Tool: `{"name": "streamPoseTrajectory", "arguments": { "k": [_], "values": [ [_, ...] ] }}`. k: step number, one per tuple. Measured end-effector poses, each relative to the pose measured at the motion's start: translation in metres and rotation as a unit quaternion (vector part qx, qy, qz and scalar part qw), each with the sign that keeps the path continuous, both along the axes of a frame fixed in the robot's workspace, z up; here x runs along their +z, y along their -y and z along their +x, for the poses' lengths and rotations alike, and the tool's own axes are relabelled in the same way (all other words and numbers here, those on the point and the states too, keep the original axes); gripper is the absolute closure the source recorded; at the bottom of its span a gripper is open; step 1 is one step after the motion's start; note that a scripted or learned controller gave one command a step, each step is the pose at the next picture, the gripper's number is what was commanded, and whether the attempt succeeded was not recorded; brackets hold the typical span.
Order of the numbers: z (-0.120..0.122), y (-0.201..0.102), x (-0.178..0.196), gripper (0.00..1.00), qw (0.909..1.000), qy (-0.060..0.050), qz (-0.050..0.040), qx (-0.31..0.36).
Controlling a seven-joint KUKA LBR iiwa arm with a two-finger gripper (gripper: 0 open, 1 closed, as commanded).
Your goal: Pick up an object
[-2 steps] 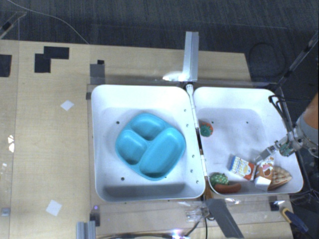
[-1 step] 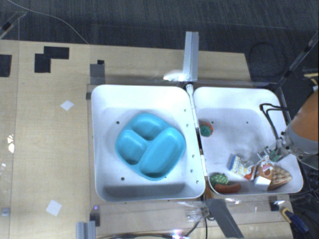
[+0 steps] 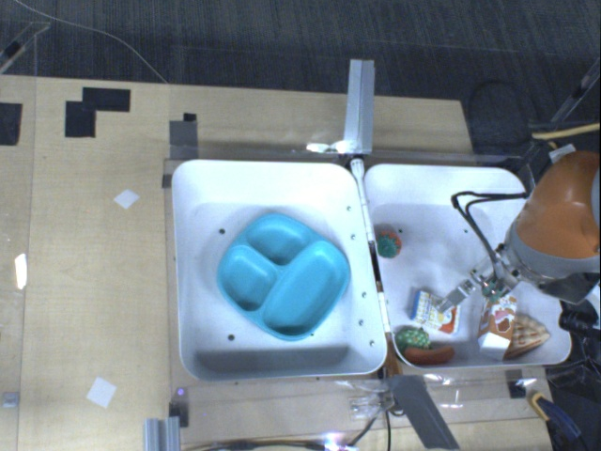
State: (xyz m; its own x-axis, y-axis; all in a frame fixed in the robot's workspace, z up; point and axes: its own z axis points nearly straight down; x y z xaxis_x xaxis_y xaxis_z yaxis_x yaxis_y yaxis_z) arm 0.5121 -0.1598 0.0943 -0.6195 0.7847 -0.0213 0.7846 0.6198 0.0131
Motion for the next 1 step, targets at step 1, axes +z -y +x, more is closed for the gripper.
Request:
{"name": "streamPoseTrajectory", "arguments": {
  "k": [1],
  "values": [
    [0.0025, -0.0024, 0.0123, 1.0, 1.0, 0.002, 0.0019, 0.001]
  ]
}}
